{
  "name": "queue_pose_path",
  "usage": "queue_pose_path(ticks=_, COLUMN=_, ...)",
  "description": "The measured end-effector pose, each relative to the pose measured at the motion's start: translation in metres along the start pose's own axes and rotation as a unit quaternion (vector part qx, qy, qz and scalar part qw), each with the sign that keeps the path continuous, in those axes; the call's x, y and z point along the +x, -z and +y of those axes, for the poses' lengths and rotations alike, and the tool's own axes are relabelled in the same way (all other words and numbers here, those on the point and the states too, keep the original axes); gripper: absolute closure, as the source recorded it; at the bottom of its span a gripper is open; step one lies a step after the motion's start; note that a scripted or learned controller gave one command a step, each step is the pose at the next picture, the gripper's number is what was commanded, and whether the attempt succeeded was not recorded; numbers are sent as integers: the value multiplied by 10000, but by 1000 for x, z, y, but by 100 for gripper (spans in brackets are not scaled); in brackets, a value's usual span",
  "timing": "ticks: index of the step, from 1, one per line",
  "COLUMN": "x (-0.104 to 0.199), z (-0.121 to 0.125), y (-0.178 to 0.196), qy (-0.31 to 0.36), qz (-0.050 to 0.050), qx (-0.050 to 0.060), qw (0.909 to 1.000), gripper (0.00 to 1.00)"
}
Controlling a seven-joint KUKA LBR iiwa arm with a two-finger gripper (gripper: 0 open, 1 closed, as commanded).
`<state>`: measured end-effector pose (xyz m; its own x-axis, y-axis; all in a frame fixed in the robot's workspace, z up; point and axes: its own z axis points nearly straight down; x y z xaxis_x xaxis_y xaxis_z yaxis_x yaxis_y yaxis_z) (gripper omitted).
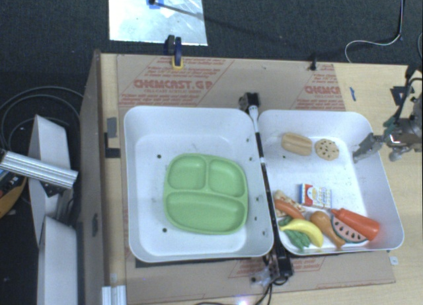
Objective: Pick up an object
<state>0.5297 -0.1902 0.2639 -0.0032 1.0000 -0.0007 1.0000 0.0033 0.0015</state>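
Observation:
The right white bin (380, 184) holds several toy foods. A bread roll (296, 143) and a cookie (326, 149) lie at its back. A small carton (314, 196) sits mid-bin. At the front are a banana (305, 229), a drumstick (322, 221), a watermelon slice (347, 229) and a red-orange carrot (360, 221). My gripper (377, 154) hangs over the bin's right rim, to the right of the cookie. It is open, with its fingers spread and nothing between them.
The left white bin (142, 165) holds a green divided plate (206, 193). A black divider clip (251, 102) sits where the bins meet. A cardboard sheet (198, 79) lies under both bins. Cables and metal brackets stand off the bench to the left.

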Motion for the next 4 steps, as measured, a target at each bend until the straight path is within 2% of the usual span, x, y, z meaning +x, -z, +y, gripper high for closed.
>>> queue_pose_path(ticks=1, x=23, z=41, y=-80, qy=20, qz=14, qx=22, qw=10000, gripper=0)
queue_pose_path(ticks=2, x=53, z=37, y=-183, qy=11, qz=9, qx=2, qw=10000, gripper=0)
queue_pose_path(ticks=3, x=72, z=142, y=-178, qy=25, qz=3, qx=-44, qw=10000, gripper=0)
queue_pose_path(ticks=4, x=69, z=140, y=-168, qy=21, qz=-6, qx=-25, qw=10000, gripper=100)
